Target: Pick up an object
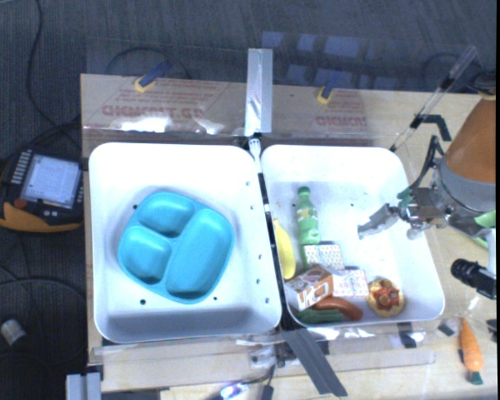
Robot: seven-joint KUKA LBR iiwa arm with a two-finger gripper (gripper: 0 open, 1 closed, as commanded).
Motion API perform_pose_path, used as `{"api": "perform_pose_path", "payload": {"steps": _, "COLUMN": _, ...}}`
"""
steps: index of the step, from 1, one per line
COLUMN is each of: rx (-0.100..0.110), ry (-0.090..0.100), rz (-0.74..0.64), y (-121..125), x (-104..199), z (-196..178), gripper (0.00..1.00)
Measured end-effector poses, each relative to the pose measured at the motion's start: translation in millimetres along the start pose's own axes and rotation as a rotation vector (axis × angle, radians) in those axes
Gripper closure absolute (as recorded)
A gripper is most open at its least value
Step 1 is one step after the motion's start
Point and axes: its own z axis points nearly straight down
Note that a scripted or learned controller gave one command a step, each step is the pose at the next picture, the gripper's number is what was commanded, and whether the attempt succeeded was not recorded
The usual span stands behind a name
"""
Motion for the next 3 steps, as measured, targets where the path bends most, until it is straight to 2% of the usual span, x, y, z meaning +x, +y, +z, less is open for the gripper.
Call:
{"api": "perform_pose_path", "payload": {"steps": 1, "rx": 0.001, "ry": 0.000, "rz": -0.133, "y": 5, "x": 67, "z": 38, "gripper": 0.00}}
{"api": "perform_pose_path", "payload": {"steps": 2, "rx": -0.012, "ry": -0.006, "rz": -0.289, "y": 62, "x": 59, "z": 128, "gripper": 0.00}}
{"api": "perform_pose_path", "payload": {"steps": 3, "rx": -0.002, "ry": -0.004, "rz": -0.413, "y": 49, "x": 33, "z": 91, "gripper": 0.00}}
